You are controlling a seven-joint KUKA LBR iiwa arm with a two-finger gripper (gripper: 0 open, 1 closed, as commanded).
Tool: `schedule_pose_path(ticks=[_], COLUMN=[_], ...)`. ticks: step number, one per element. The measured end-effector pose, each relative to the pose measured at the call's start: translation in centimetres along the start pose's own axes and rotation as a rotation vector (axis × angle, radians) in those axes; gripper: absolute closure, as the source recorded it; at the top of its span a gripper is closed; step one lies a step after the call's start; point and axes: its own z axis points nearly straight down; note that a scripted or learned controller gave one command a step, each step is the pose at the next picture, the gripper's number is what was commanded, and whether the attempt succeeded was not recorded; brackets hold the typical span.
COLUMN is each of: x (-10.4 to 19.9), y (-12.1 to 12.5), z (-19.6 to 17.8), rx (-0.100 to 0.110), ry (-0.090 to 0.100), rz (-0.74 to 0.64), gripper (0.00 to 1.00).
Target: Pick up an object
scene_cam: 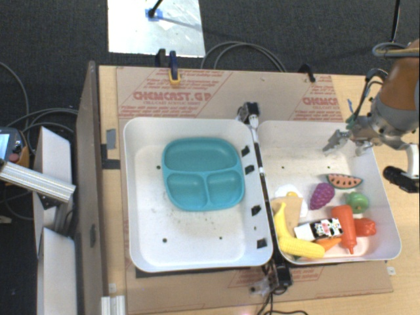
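two white bins are seen side by side on the bench. the right bin (308, 143) serves as the landmark. the gripper (348, 142) is seen above its far right part, its two fingers spread apart with nothing between them, so it is released. the arm (399, 94) is seen reaching in past the bin's right rim. the toys are gathered in the near part of this bin, well apart from the gripper: a watermelon slice (344, 181) lies nearest the gripper, with purple grapes (321, 195) and a green piece (358, 201) just nearer than it. an orange carrot (346, 226) and a red piece (365, 228) are found by the near right corner. a banana (292, 236) lies along the near left side, touching a black-and-white block (321, 230). to the left of this bin, the other bin (147, 241) is seen holding a teal divided plate (203, 174).
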Motion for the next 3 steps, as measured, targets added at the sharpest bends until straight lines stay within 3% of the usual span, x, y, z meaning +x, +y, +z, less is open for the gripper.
schedule_pose_path(ticks=[1, 2, 3], x=[2.8, 6.9, 6.7], y=[-5.1, -8.8, -8.5], z=[6.7, 6.4, 5.2], rx=[0.007, 0.002, -0.003], ry=[0.004, 0.003, 0.000], rz=[0.005, 0.002, 0.003], gripper=[0.00, 0.00, 1.00])
